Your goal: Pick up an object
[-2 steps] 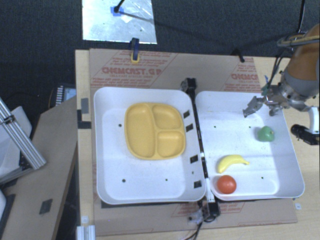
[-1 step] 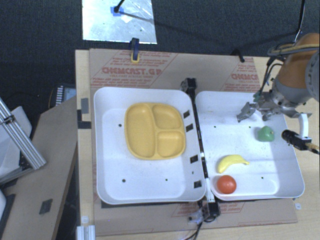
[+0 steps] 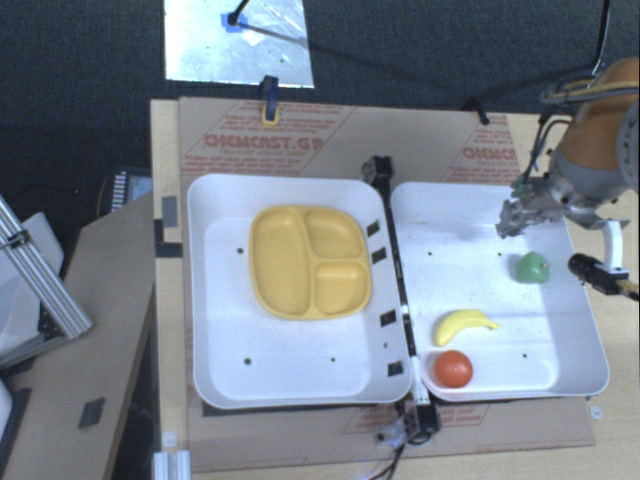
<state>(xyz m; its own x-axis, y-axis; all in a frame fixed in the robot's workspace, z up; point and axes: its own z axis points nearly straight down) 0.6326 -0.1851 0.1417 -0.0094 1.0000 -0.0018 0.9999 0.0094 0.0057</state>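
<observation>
Green fruit (image 3: 532, 267) lies in the right bin (image 3: 575, 373), just beside and below the gripper (image 3: 512, 218) toward the near rim. Gripper aperture cannot be determined; nothing is visibly held. Banana (image 3: 464, 325) and tomato (image 3: 454, 368) lie farther off.

We look down on two white bins side by side on the tabletop (image 3: 170, 148). The left bin (image 3: 215, 368) holds a yellow divided plate (image 3: 308, 262) lying flat near its middle. In the right bin (image 3: 570, 358) we find a green apple (image 3: 532, 267) towards the right side, a yellow banana (image 3: 464, 324) nearer the front, and a red tomato (image 3: 454, 368) just below the banana. The gripper (image 3: 512, 218) hangs over the right bin's far right part, just up and left of the apple.
</observation>
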